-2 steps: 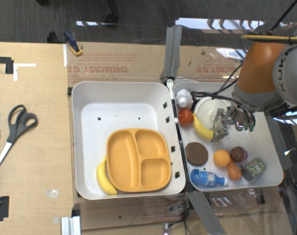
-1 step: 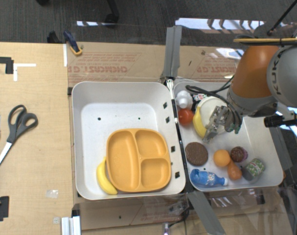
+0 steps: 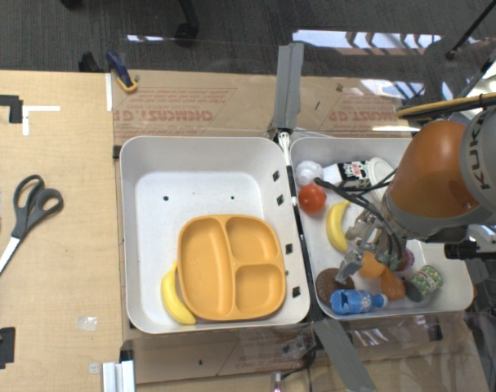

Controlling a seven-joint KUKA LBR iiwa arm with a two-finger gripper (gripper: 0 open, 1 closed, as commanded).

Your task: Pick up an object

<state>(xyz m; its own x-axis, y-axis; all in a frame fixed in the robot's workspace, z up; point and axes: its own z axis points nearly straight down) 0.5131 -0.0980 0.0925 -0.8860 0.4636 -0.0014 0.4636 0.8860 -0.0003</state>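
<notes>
Resting on a pale wooden bench, two white bins, scissors left, jaws state unclear

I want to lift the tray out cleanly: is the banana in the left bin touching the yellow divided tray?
Touching. The camera view shows the banana tucked under the yellow tray's lower left edge, with no gap between them.

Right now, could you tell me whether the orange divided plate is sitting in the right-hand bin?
No, the orange divided plate lies in the left bin, partly covering a banana.
</notes>
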